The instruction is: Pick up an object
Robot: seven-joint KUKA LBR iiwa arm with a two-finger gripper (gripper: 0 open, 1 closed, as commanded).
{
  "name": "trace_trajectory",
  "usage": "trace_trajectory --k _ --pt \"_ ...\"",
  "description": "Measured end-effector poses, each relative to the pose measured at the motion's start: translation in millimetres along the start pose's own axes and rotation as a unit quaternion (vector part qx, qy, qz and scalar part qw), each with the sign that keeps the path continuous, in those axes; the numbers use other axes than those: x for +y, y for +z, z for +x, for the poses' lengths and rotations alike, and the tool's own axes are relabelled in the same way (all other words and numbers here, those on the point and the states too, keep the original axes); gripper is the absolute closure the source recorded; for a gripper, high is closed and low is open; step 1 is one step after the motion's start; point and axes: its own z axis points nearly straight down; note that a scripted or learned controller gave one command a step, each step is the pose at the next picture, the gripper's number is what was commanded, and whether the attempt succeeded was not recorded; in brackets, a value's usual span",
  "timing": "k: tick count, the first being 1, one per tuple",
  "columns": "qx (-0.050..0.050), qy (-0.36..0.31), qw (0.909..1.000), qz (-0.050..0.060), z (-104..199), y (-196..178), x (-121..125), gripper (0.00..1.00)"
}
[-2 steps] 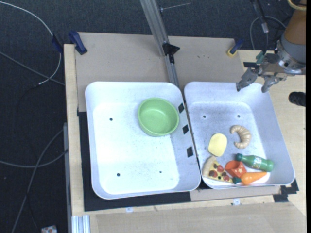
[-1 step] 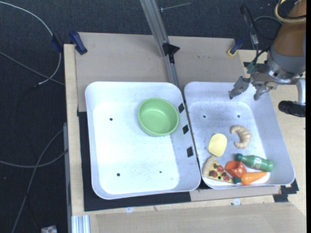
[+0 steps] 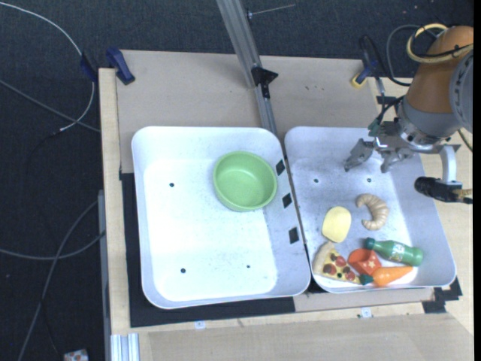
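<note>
**Open gripper hanging over far end of right bin**

Two shallow white bins w/ rounded corners are sitting side by side on a tan bench; both look like smooth plastic w/ fine dark speckling. Left bin is holding a round green bowl, matte, thick-rimmed, toward its far right. Right bin is carrying the toys, all crowding its near end: a curled tan croissant, ridged; a smooth pale-yellow rounded piece just left of it; a flat pizza slice w/ red dots at the near edge; a glossy green bottle lying on its side; a red piece and an orange carrot touching one another beside it.

Gripper is hovering over the far part of the right bin, fingers splaying wide apart, nothing btwn them, well apart from the toys. Grey arm w/ orange band is reaching in from the right.
</note>
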Motion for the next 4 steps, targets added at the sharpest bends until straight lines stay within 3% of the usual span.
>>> trace_trajectory --k 1,2,4 --pt "0.0 0.0 1.0 -0.001 0.8 37.0 -0.4 0.0" --pt "0.0 0.0 1.0 -0.004 1.2 20.7 1.7 1.0" --pt "-0.003 -0.001 0.9999 -0.011 1.0 -82.2 4.2 1.0"
